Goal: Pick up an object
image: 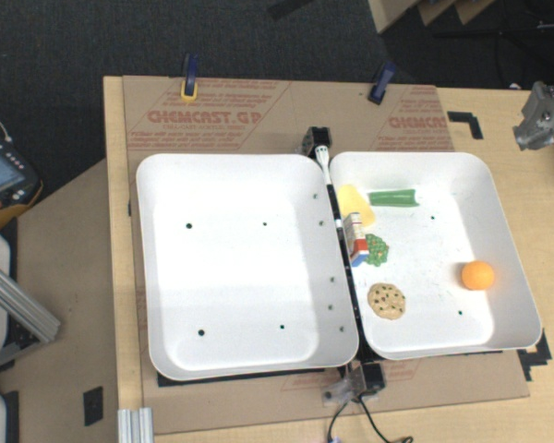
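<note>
Hand [538, 118] top right, orange ball [477, 275] below

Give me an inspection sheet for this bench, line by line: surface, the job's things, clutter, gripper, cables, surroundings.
Surface: cardboard-covered bench bearing left bin and right bin side by side.
Job's things: in the right bin, orange ball, cookie, green stick, yellow piece, green leafy piece, small red and white item by the inner wall.
Clutter: two blue clamps at the far edge.
Gripper: grey part at right edge; state unclear.
Cables: one trailing off the near edge.
Surroundings: dark floor.
</note>
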`<action>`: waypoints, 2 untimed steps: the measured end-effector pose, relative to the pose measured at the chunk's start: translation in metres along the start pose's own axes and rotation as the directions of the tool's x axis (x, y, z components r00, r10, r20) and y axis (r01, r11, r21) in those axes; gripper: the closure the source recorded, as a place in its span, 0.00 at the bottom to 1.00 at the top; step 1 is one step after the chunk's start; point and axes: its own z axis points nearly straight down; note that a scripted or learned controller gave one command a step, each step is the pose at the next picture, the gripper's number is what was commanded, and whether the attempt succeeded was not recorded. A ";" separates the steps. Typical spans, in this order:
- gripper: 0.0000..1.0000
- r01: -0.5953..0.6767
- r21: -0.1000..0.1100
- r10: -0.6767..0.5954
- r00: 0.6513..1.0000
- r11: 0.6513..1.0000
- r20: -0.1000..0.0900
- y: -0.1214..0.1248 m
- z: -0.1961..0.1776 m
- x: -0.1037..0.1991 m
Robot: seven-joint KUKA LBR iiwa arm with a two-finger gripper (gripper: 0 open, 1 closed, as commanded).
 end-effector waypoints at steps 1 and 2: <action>1.00 0.001 0.009 -0.001 1.000 1.000 0.001 0.001 -0.005 0.001; 1.00 0.001 0.005 -0.001 1.000 1.000 0.002 0.002 -0.015 0.001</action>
